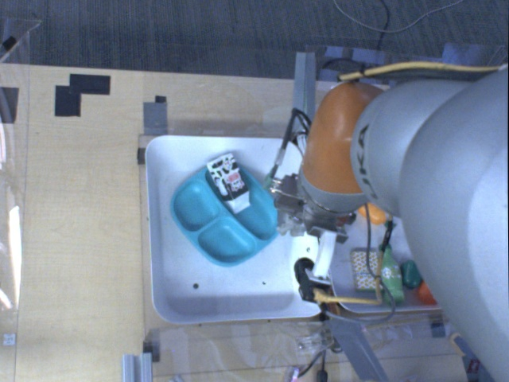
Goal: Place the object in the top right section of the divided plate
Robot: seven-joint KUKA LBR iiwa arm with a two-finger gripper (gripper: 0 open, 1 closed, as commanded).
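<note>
**A:** Where's the object [227, 183]?

**B:** It's lying on the blue plate [208, 228], on the upper part by the rim. The hand [296, 213] is just beside the plate. I can't tell whether it's spread or pressed together.

**A:** Risks?

**B:** I'd worry that 1 nudge against the plate would slide the object out. The surface [79, 213] is pale wood with 2 white bins [167, 293], and there's dark carpet [159, 14] beyond.

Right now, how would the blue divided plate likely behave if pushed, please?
The blue divided plate looks rigid and shallow, so it would probably slide on the smooth white bin, not tip. The object on it might shift.
</note>
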